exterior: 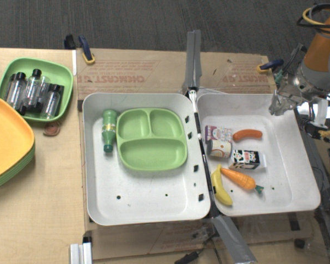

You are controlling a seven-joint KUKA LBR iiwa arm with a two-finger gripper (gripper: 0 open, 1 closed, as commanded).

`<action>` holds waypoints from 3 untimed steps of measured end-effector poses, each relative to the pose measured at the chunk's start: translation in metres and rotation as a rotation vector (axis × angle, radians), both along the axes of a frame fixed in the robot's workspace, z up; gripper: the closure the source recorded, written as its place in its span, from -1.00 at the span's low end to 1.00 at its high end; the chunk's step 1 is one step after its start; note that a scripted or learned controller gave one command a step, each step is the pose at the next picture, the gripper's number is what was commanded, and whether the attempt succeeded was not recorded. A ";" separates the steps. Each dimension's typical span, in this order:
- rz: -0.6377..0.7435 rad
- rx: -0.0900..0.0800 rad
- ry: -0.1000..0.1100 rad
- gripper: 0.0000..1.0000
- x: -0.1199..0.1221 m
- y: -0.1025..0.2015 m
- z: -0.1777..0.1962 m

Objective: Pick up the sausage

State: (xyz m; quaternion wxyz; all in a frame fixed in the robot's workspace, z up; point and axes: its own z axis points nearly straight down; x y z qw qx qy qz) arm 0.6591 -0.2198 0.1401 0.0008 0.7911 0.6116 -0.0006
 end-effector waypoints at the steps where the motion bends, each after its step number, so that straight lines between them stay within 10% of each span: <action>1: 0.000 0.001 -0.001 -1.00 0.000 0.001 0.000; 3: 0.011 -0.003 -0.017 -1.00 -0.097 0.046 -0.040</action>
